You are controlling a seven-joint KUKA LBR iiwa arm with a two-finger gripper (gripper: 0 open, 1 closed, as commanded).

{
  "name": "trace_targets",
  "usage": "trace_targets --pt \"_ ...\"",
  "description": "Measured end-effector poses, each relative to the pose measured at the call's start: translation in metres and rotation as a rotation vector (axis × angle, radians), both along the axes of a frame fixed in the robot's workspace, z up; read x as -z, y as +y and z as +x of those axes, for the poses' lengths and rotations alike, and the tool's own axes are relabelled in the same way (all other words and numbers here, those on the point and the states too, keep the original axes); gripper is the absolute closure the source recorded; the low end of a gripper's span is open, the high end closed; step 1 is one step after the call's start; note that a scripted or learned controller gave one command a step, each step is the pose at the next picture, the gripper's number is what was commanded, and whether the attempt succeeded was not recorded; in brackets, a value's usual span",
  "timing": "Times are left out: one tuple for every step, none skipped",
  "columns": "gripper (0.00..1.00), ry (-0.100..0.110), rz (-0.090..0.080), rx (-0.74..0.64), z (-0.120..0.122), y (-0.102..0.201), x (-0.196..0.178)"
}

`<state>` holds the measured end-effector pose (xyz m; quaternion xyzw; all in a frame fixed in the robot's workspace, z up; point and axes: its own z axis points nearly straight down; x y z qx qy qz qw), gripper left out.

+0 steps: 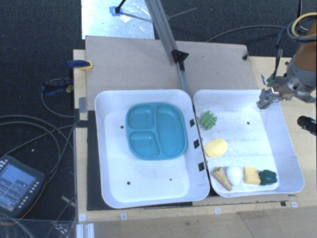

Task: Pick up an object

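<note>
My gripper (264, 102) hangs over the far right corner of the right bin (247, 105), with the arm reaching in from the right. In that bin lie a green knobbly toy (208, 119) near the left wall, a yellow lemon-like piece (216, 147) below it, and a row along the front wall: a tan cone (221, 178), a white egg (234, 175), a yellow block (251, 175) and a dark green piece (268, 177). All of them lie well left of and in front of the gripper. Nothing shows between the fingers.
The left bin (111, 182) holds a blue three-compartment tray (156, 131). A grey pole (163, 29) slants from the top down to the divide between the bins. Cables and a handheld pendant (17, 185) lie on the floor at left.
</note>
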<state>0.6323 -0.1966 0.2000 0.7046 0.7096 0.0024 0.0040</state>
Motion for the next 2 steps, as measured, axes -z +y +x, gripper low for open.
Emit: trace_targets --pt "1.0 0.005 0.002 0.0 0.001 0.0 -0.011" --pt "1.0 0.006 0.004 -0.004 0.001 0.051 -0.024"
